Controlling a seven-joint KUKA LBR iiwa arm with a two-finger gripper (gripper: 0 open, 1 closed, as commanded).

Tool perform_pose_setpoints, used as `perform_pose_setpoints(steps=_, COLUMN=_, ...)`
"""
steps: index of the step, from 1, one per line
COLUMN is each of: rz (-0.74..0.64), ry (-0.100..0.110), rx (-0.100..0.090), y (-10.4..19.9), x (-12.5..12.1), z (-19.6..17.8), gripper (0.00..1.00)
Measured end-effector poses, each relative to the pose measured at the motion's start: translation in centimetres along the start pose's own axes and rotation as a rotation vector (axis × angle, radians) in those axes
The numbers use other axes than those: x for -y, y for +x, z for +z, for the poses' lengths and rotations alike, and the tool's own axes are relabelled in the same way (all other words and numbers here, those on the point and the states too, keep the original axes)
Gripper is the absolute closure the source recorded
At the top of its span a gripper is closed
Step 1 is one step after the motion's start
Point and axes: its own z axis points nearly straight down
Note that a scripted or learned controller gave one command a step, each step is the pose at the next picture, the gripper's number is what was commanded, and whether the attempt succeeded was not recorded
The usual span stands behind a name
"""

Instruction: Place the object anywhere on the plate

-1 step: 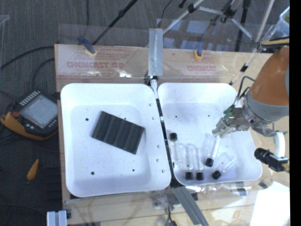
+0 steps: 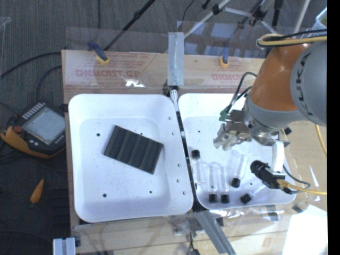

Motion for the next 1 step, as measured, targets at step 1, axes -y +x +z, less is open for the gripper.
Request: perform_pose_setpoints(steps=1, rz=0.324, ry=0.002, rx=0.002, y=9.88, x=-1.65, z=6.05, gripper=1.0)
